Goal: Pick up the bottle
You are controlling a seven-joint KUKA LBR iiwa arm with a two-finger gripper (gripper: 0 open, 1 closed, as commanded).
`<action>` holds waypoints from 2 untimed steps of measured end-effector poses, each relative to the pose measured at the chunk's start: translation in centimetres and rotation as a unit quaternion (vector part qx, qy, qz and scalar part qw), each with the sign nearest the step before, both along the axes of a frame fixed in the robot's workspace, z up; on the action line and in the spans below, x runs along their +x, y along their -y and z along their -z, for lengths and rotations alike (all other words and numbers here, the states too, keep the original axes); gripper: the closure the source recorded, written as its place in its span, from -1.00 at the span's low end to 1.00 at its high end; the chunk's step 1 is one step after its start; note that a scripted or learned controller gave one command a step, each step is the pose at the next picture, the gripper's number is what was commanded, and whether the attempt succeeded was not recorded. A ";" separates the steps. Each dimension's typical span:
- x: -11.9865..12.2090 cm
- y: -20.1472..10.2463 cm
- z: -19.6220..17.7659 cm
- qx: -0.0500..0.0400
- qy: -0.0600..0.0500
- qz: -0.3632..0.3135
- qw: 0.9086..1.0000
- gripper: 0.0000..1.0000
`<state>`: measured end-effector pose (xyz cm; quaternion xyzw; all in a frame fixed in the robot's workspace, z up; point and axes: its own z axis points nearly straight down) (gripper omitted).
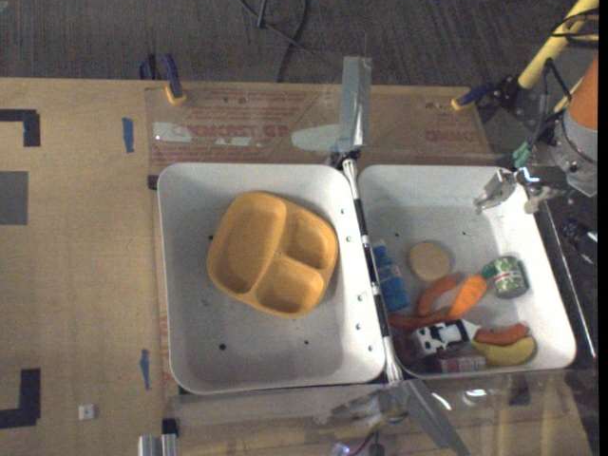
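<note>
The bottle (389, 281) is small and blue. It lies lengthwise against the left wall of the right bin (446, 190), partly under an orange carrot (436, 294). My gripper (508, 192) hovers over the bin's far right corner, well away from the bottle and up to its right. It stands open with nothing between its fingers.
Crowding the right bin's near half are a tan disc (429, 259), a second carrot (467, 295), a green can (505, 275), a black-and-white box (445, 335) and a banana (505, 351). The left bin (190, 331) holds a yellow divided plate (273, 253).
</note>
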<state>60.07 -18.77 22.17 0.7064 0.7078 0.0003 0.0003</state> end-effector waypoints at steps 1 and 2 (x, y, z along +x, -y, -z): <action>-0.2 -6.5 8.7 0.000 0.000 -0.143 0.990 -1.00; 1.6 -1.3 2.1 -0.001 0.001 -0.096 0.995 -1.00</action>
